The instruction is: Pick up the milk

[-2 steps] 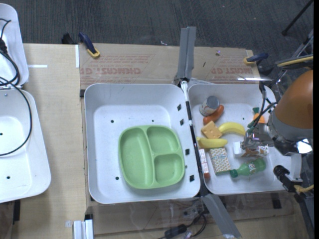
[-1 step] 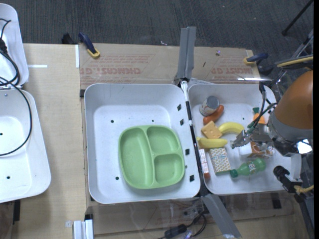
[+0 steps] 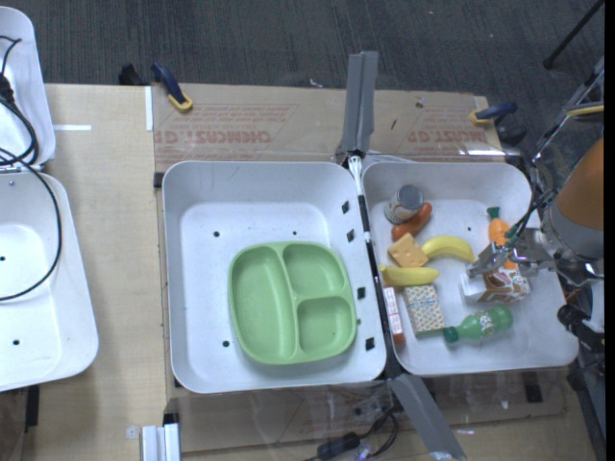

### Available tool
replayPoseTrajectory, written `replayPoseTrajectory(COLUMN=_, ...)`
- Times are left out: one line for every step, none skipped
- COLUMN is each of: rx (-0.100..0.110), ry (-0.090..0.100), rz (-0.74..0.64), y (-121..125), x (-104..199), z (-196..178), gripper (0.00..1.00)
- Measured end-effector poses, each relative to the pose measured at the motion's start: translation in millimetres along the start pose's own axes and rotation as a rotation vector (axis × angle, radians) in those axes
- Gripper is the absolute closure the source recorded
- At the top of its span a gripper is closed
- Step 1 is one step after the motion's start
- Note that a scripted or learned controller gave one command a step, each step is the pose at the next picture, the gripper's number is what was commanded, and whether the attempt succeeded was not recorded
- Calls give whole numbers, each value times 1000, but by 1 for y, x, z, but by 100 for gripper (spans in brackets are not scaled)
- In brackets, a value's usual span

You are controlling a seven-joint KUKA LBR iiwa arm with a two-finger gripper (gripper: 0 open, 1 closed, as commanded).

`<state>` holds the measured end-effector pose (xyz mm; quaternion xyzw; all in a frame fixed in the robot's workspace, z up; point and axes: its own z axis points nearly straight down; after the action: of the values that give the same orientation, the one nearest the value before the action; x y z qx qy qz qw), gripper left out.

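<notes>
Glossy plastic green tray (image 3: 291, 302)

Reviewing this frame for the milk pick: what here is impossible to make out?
- Claw: small and blurred over the milk carton; a grasp cannot be judged.
- Milk carton print: too small to read.
- Arm: cut off by the right edge.
- Can: label too small.

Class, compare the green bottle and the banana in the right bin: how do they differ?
The green bottle is green with a white cap; the banana is yellow. The bottle lies near the bin's front edge; the banana lies farther back, mid-bin. The bottle is straight; the banana curves. Both lie on their sides in the right bin.
</notes>
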<state>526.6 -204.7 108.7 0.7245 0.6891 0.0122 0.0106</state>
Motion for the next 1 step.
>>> replayPoseTrajectory(rx=-7, ry=-16, rz=65, y=-6, x=10, z=0, gripper=0)
